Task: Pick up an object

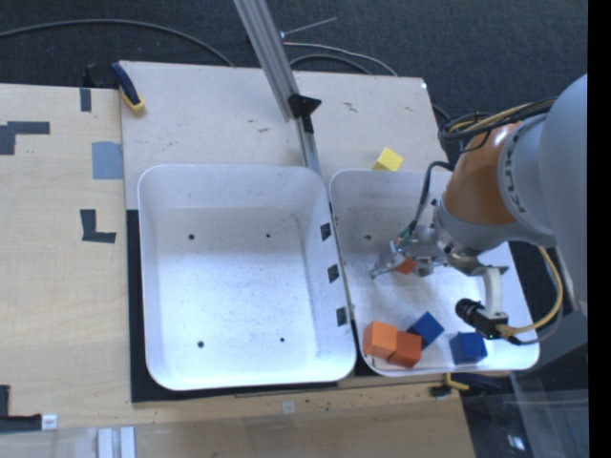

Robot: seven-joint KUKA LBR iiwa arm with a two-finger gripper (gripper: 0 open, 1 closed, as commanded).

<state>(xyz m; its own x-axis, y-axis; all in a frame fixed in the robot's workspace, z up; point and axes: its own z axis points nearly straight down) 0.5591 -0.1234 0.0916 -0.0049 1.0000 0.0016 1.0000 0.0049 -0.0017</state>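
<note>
Lying under black cables (pixel 115 29), dark carpet floor (pixel 458 27); pale wooden surface (pixel 57 256) sitting below, bearing grey tape (pixel 107 160).

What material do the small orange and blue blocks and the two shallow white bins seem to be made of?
Small orange blocks and small blue blocks: probably foam or painted wood; matte, no glare, sharp edges. Shallow white bins: likely moulded plastic; smooth rounded rims, a faint sheen, dark specks on the floor. The view cannot settle it fully.

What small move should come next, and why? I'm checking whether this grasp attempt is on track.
Probably lift slowly and check. The gripper sits low in the right bin with something orange-red at its tips, but a grasp can't be confirmed. The orange blocks stay near the front rim.
</note>
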